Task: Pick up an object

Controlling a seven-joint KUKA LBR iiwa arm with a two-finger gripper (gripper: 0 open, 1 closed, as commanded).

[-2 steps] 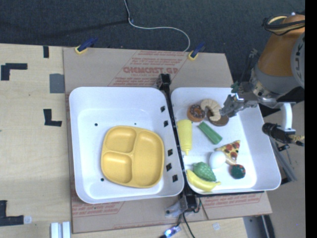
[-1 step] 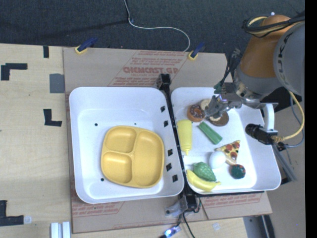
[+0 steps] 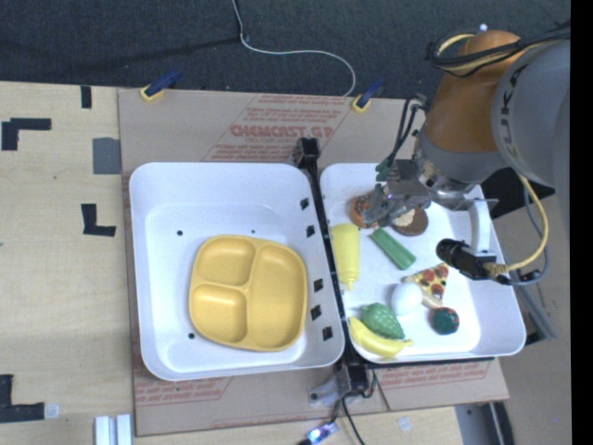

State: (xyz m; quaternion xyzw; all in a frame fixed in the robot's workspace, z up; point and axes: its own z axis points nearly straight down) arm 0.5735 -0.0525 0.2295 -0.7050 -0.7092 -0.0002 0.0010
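On the bench sit two shallow white bins side by side on a brown cardboard sheet (image 3: 278, 128). Left bin (image 3: 157, 202) holds one yellow plastic divided plate (image 3: 248, 292) with three compartments, lying flat near the bin's middle. Right bin (image 3: 500, 327) holds the small stuff: a brown round disc-like item (image 3: 410, 221) at the far side, a pale yellow squeeze-bottle shape (image 3: 346, 253) along the left wall, a green flat bar (image 3: 394, 248) just right of it, a pizza-slice toy (image 3: 433, 283), a white egg-like ball (image 3: 406, 297) touching the slice, a dark green round toy (image 3: 446, 321) near the right corner, a green leafy toy (image 3: 382, 320) resting on a yellow banana (image 3: 375, 341) at the near edge. Grey arm with orange band (image 3: 473, 91) reaches in from the right; gripper (image 3: 382, 206) sits low over the brown disc at the far-left part of the right bin. Fingertips blur into a small multicoloured clutter there, so whether they are spread or closed, or gripping anything, cannot be told. Disc partly covered by the gripper, its shape unclear. Black cable connector (image 3: 463, 256) hangs over the bin's right side.
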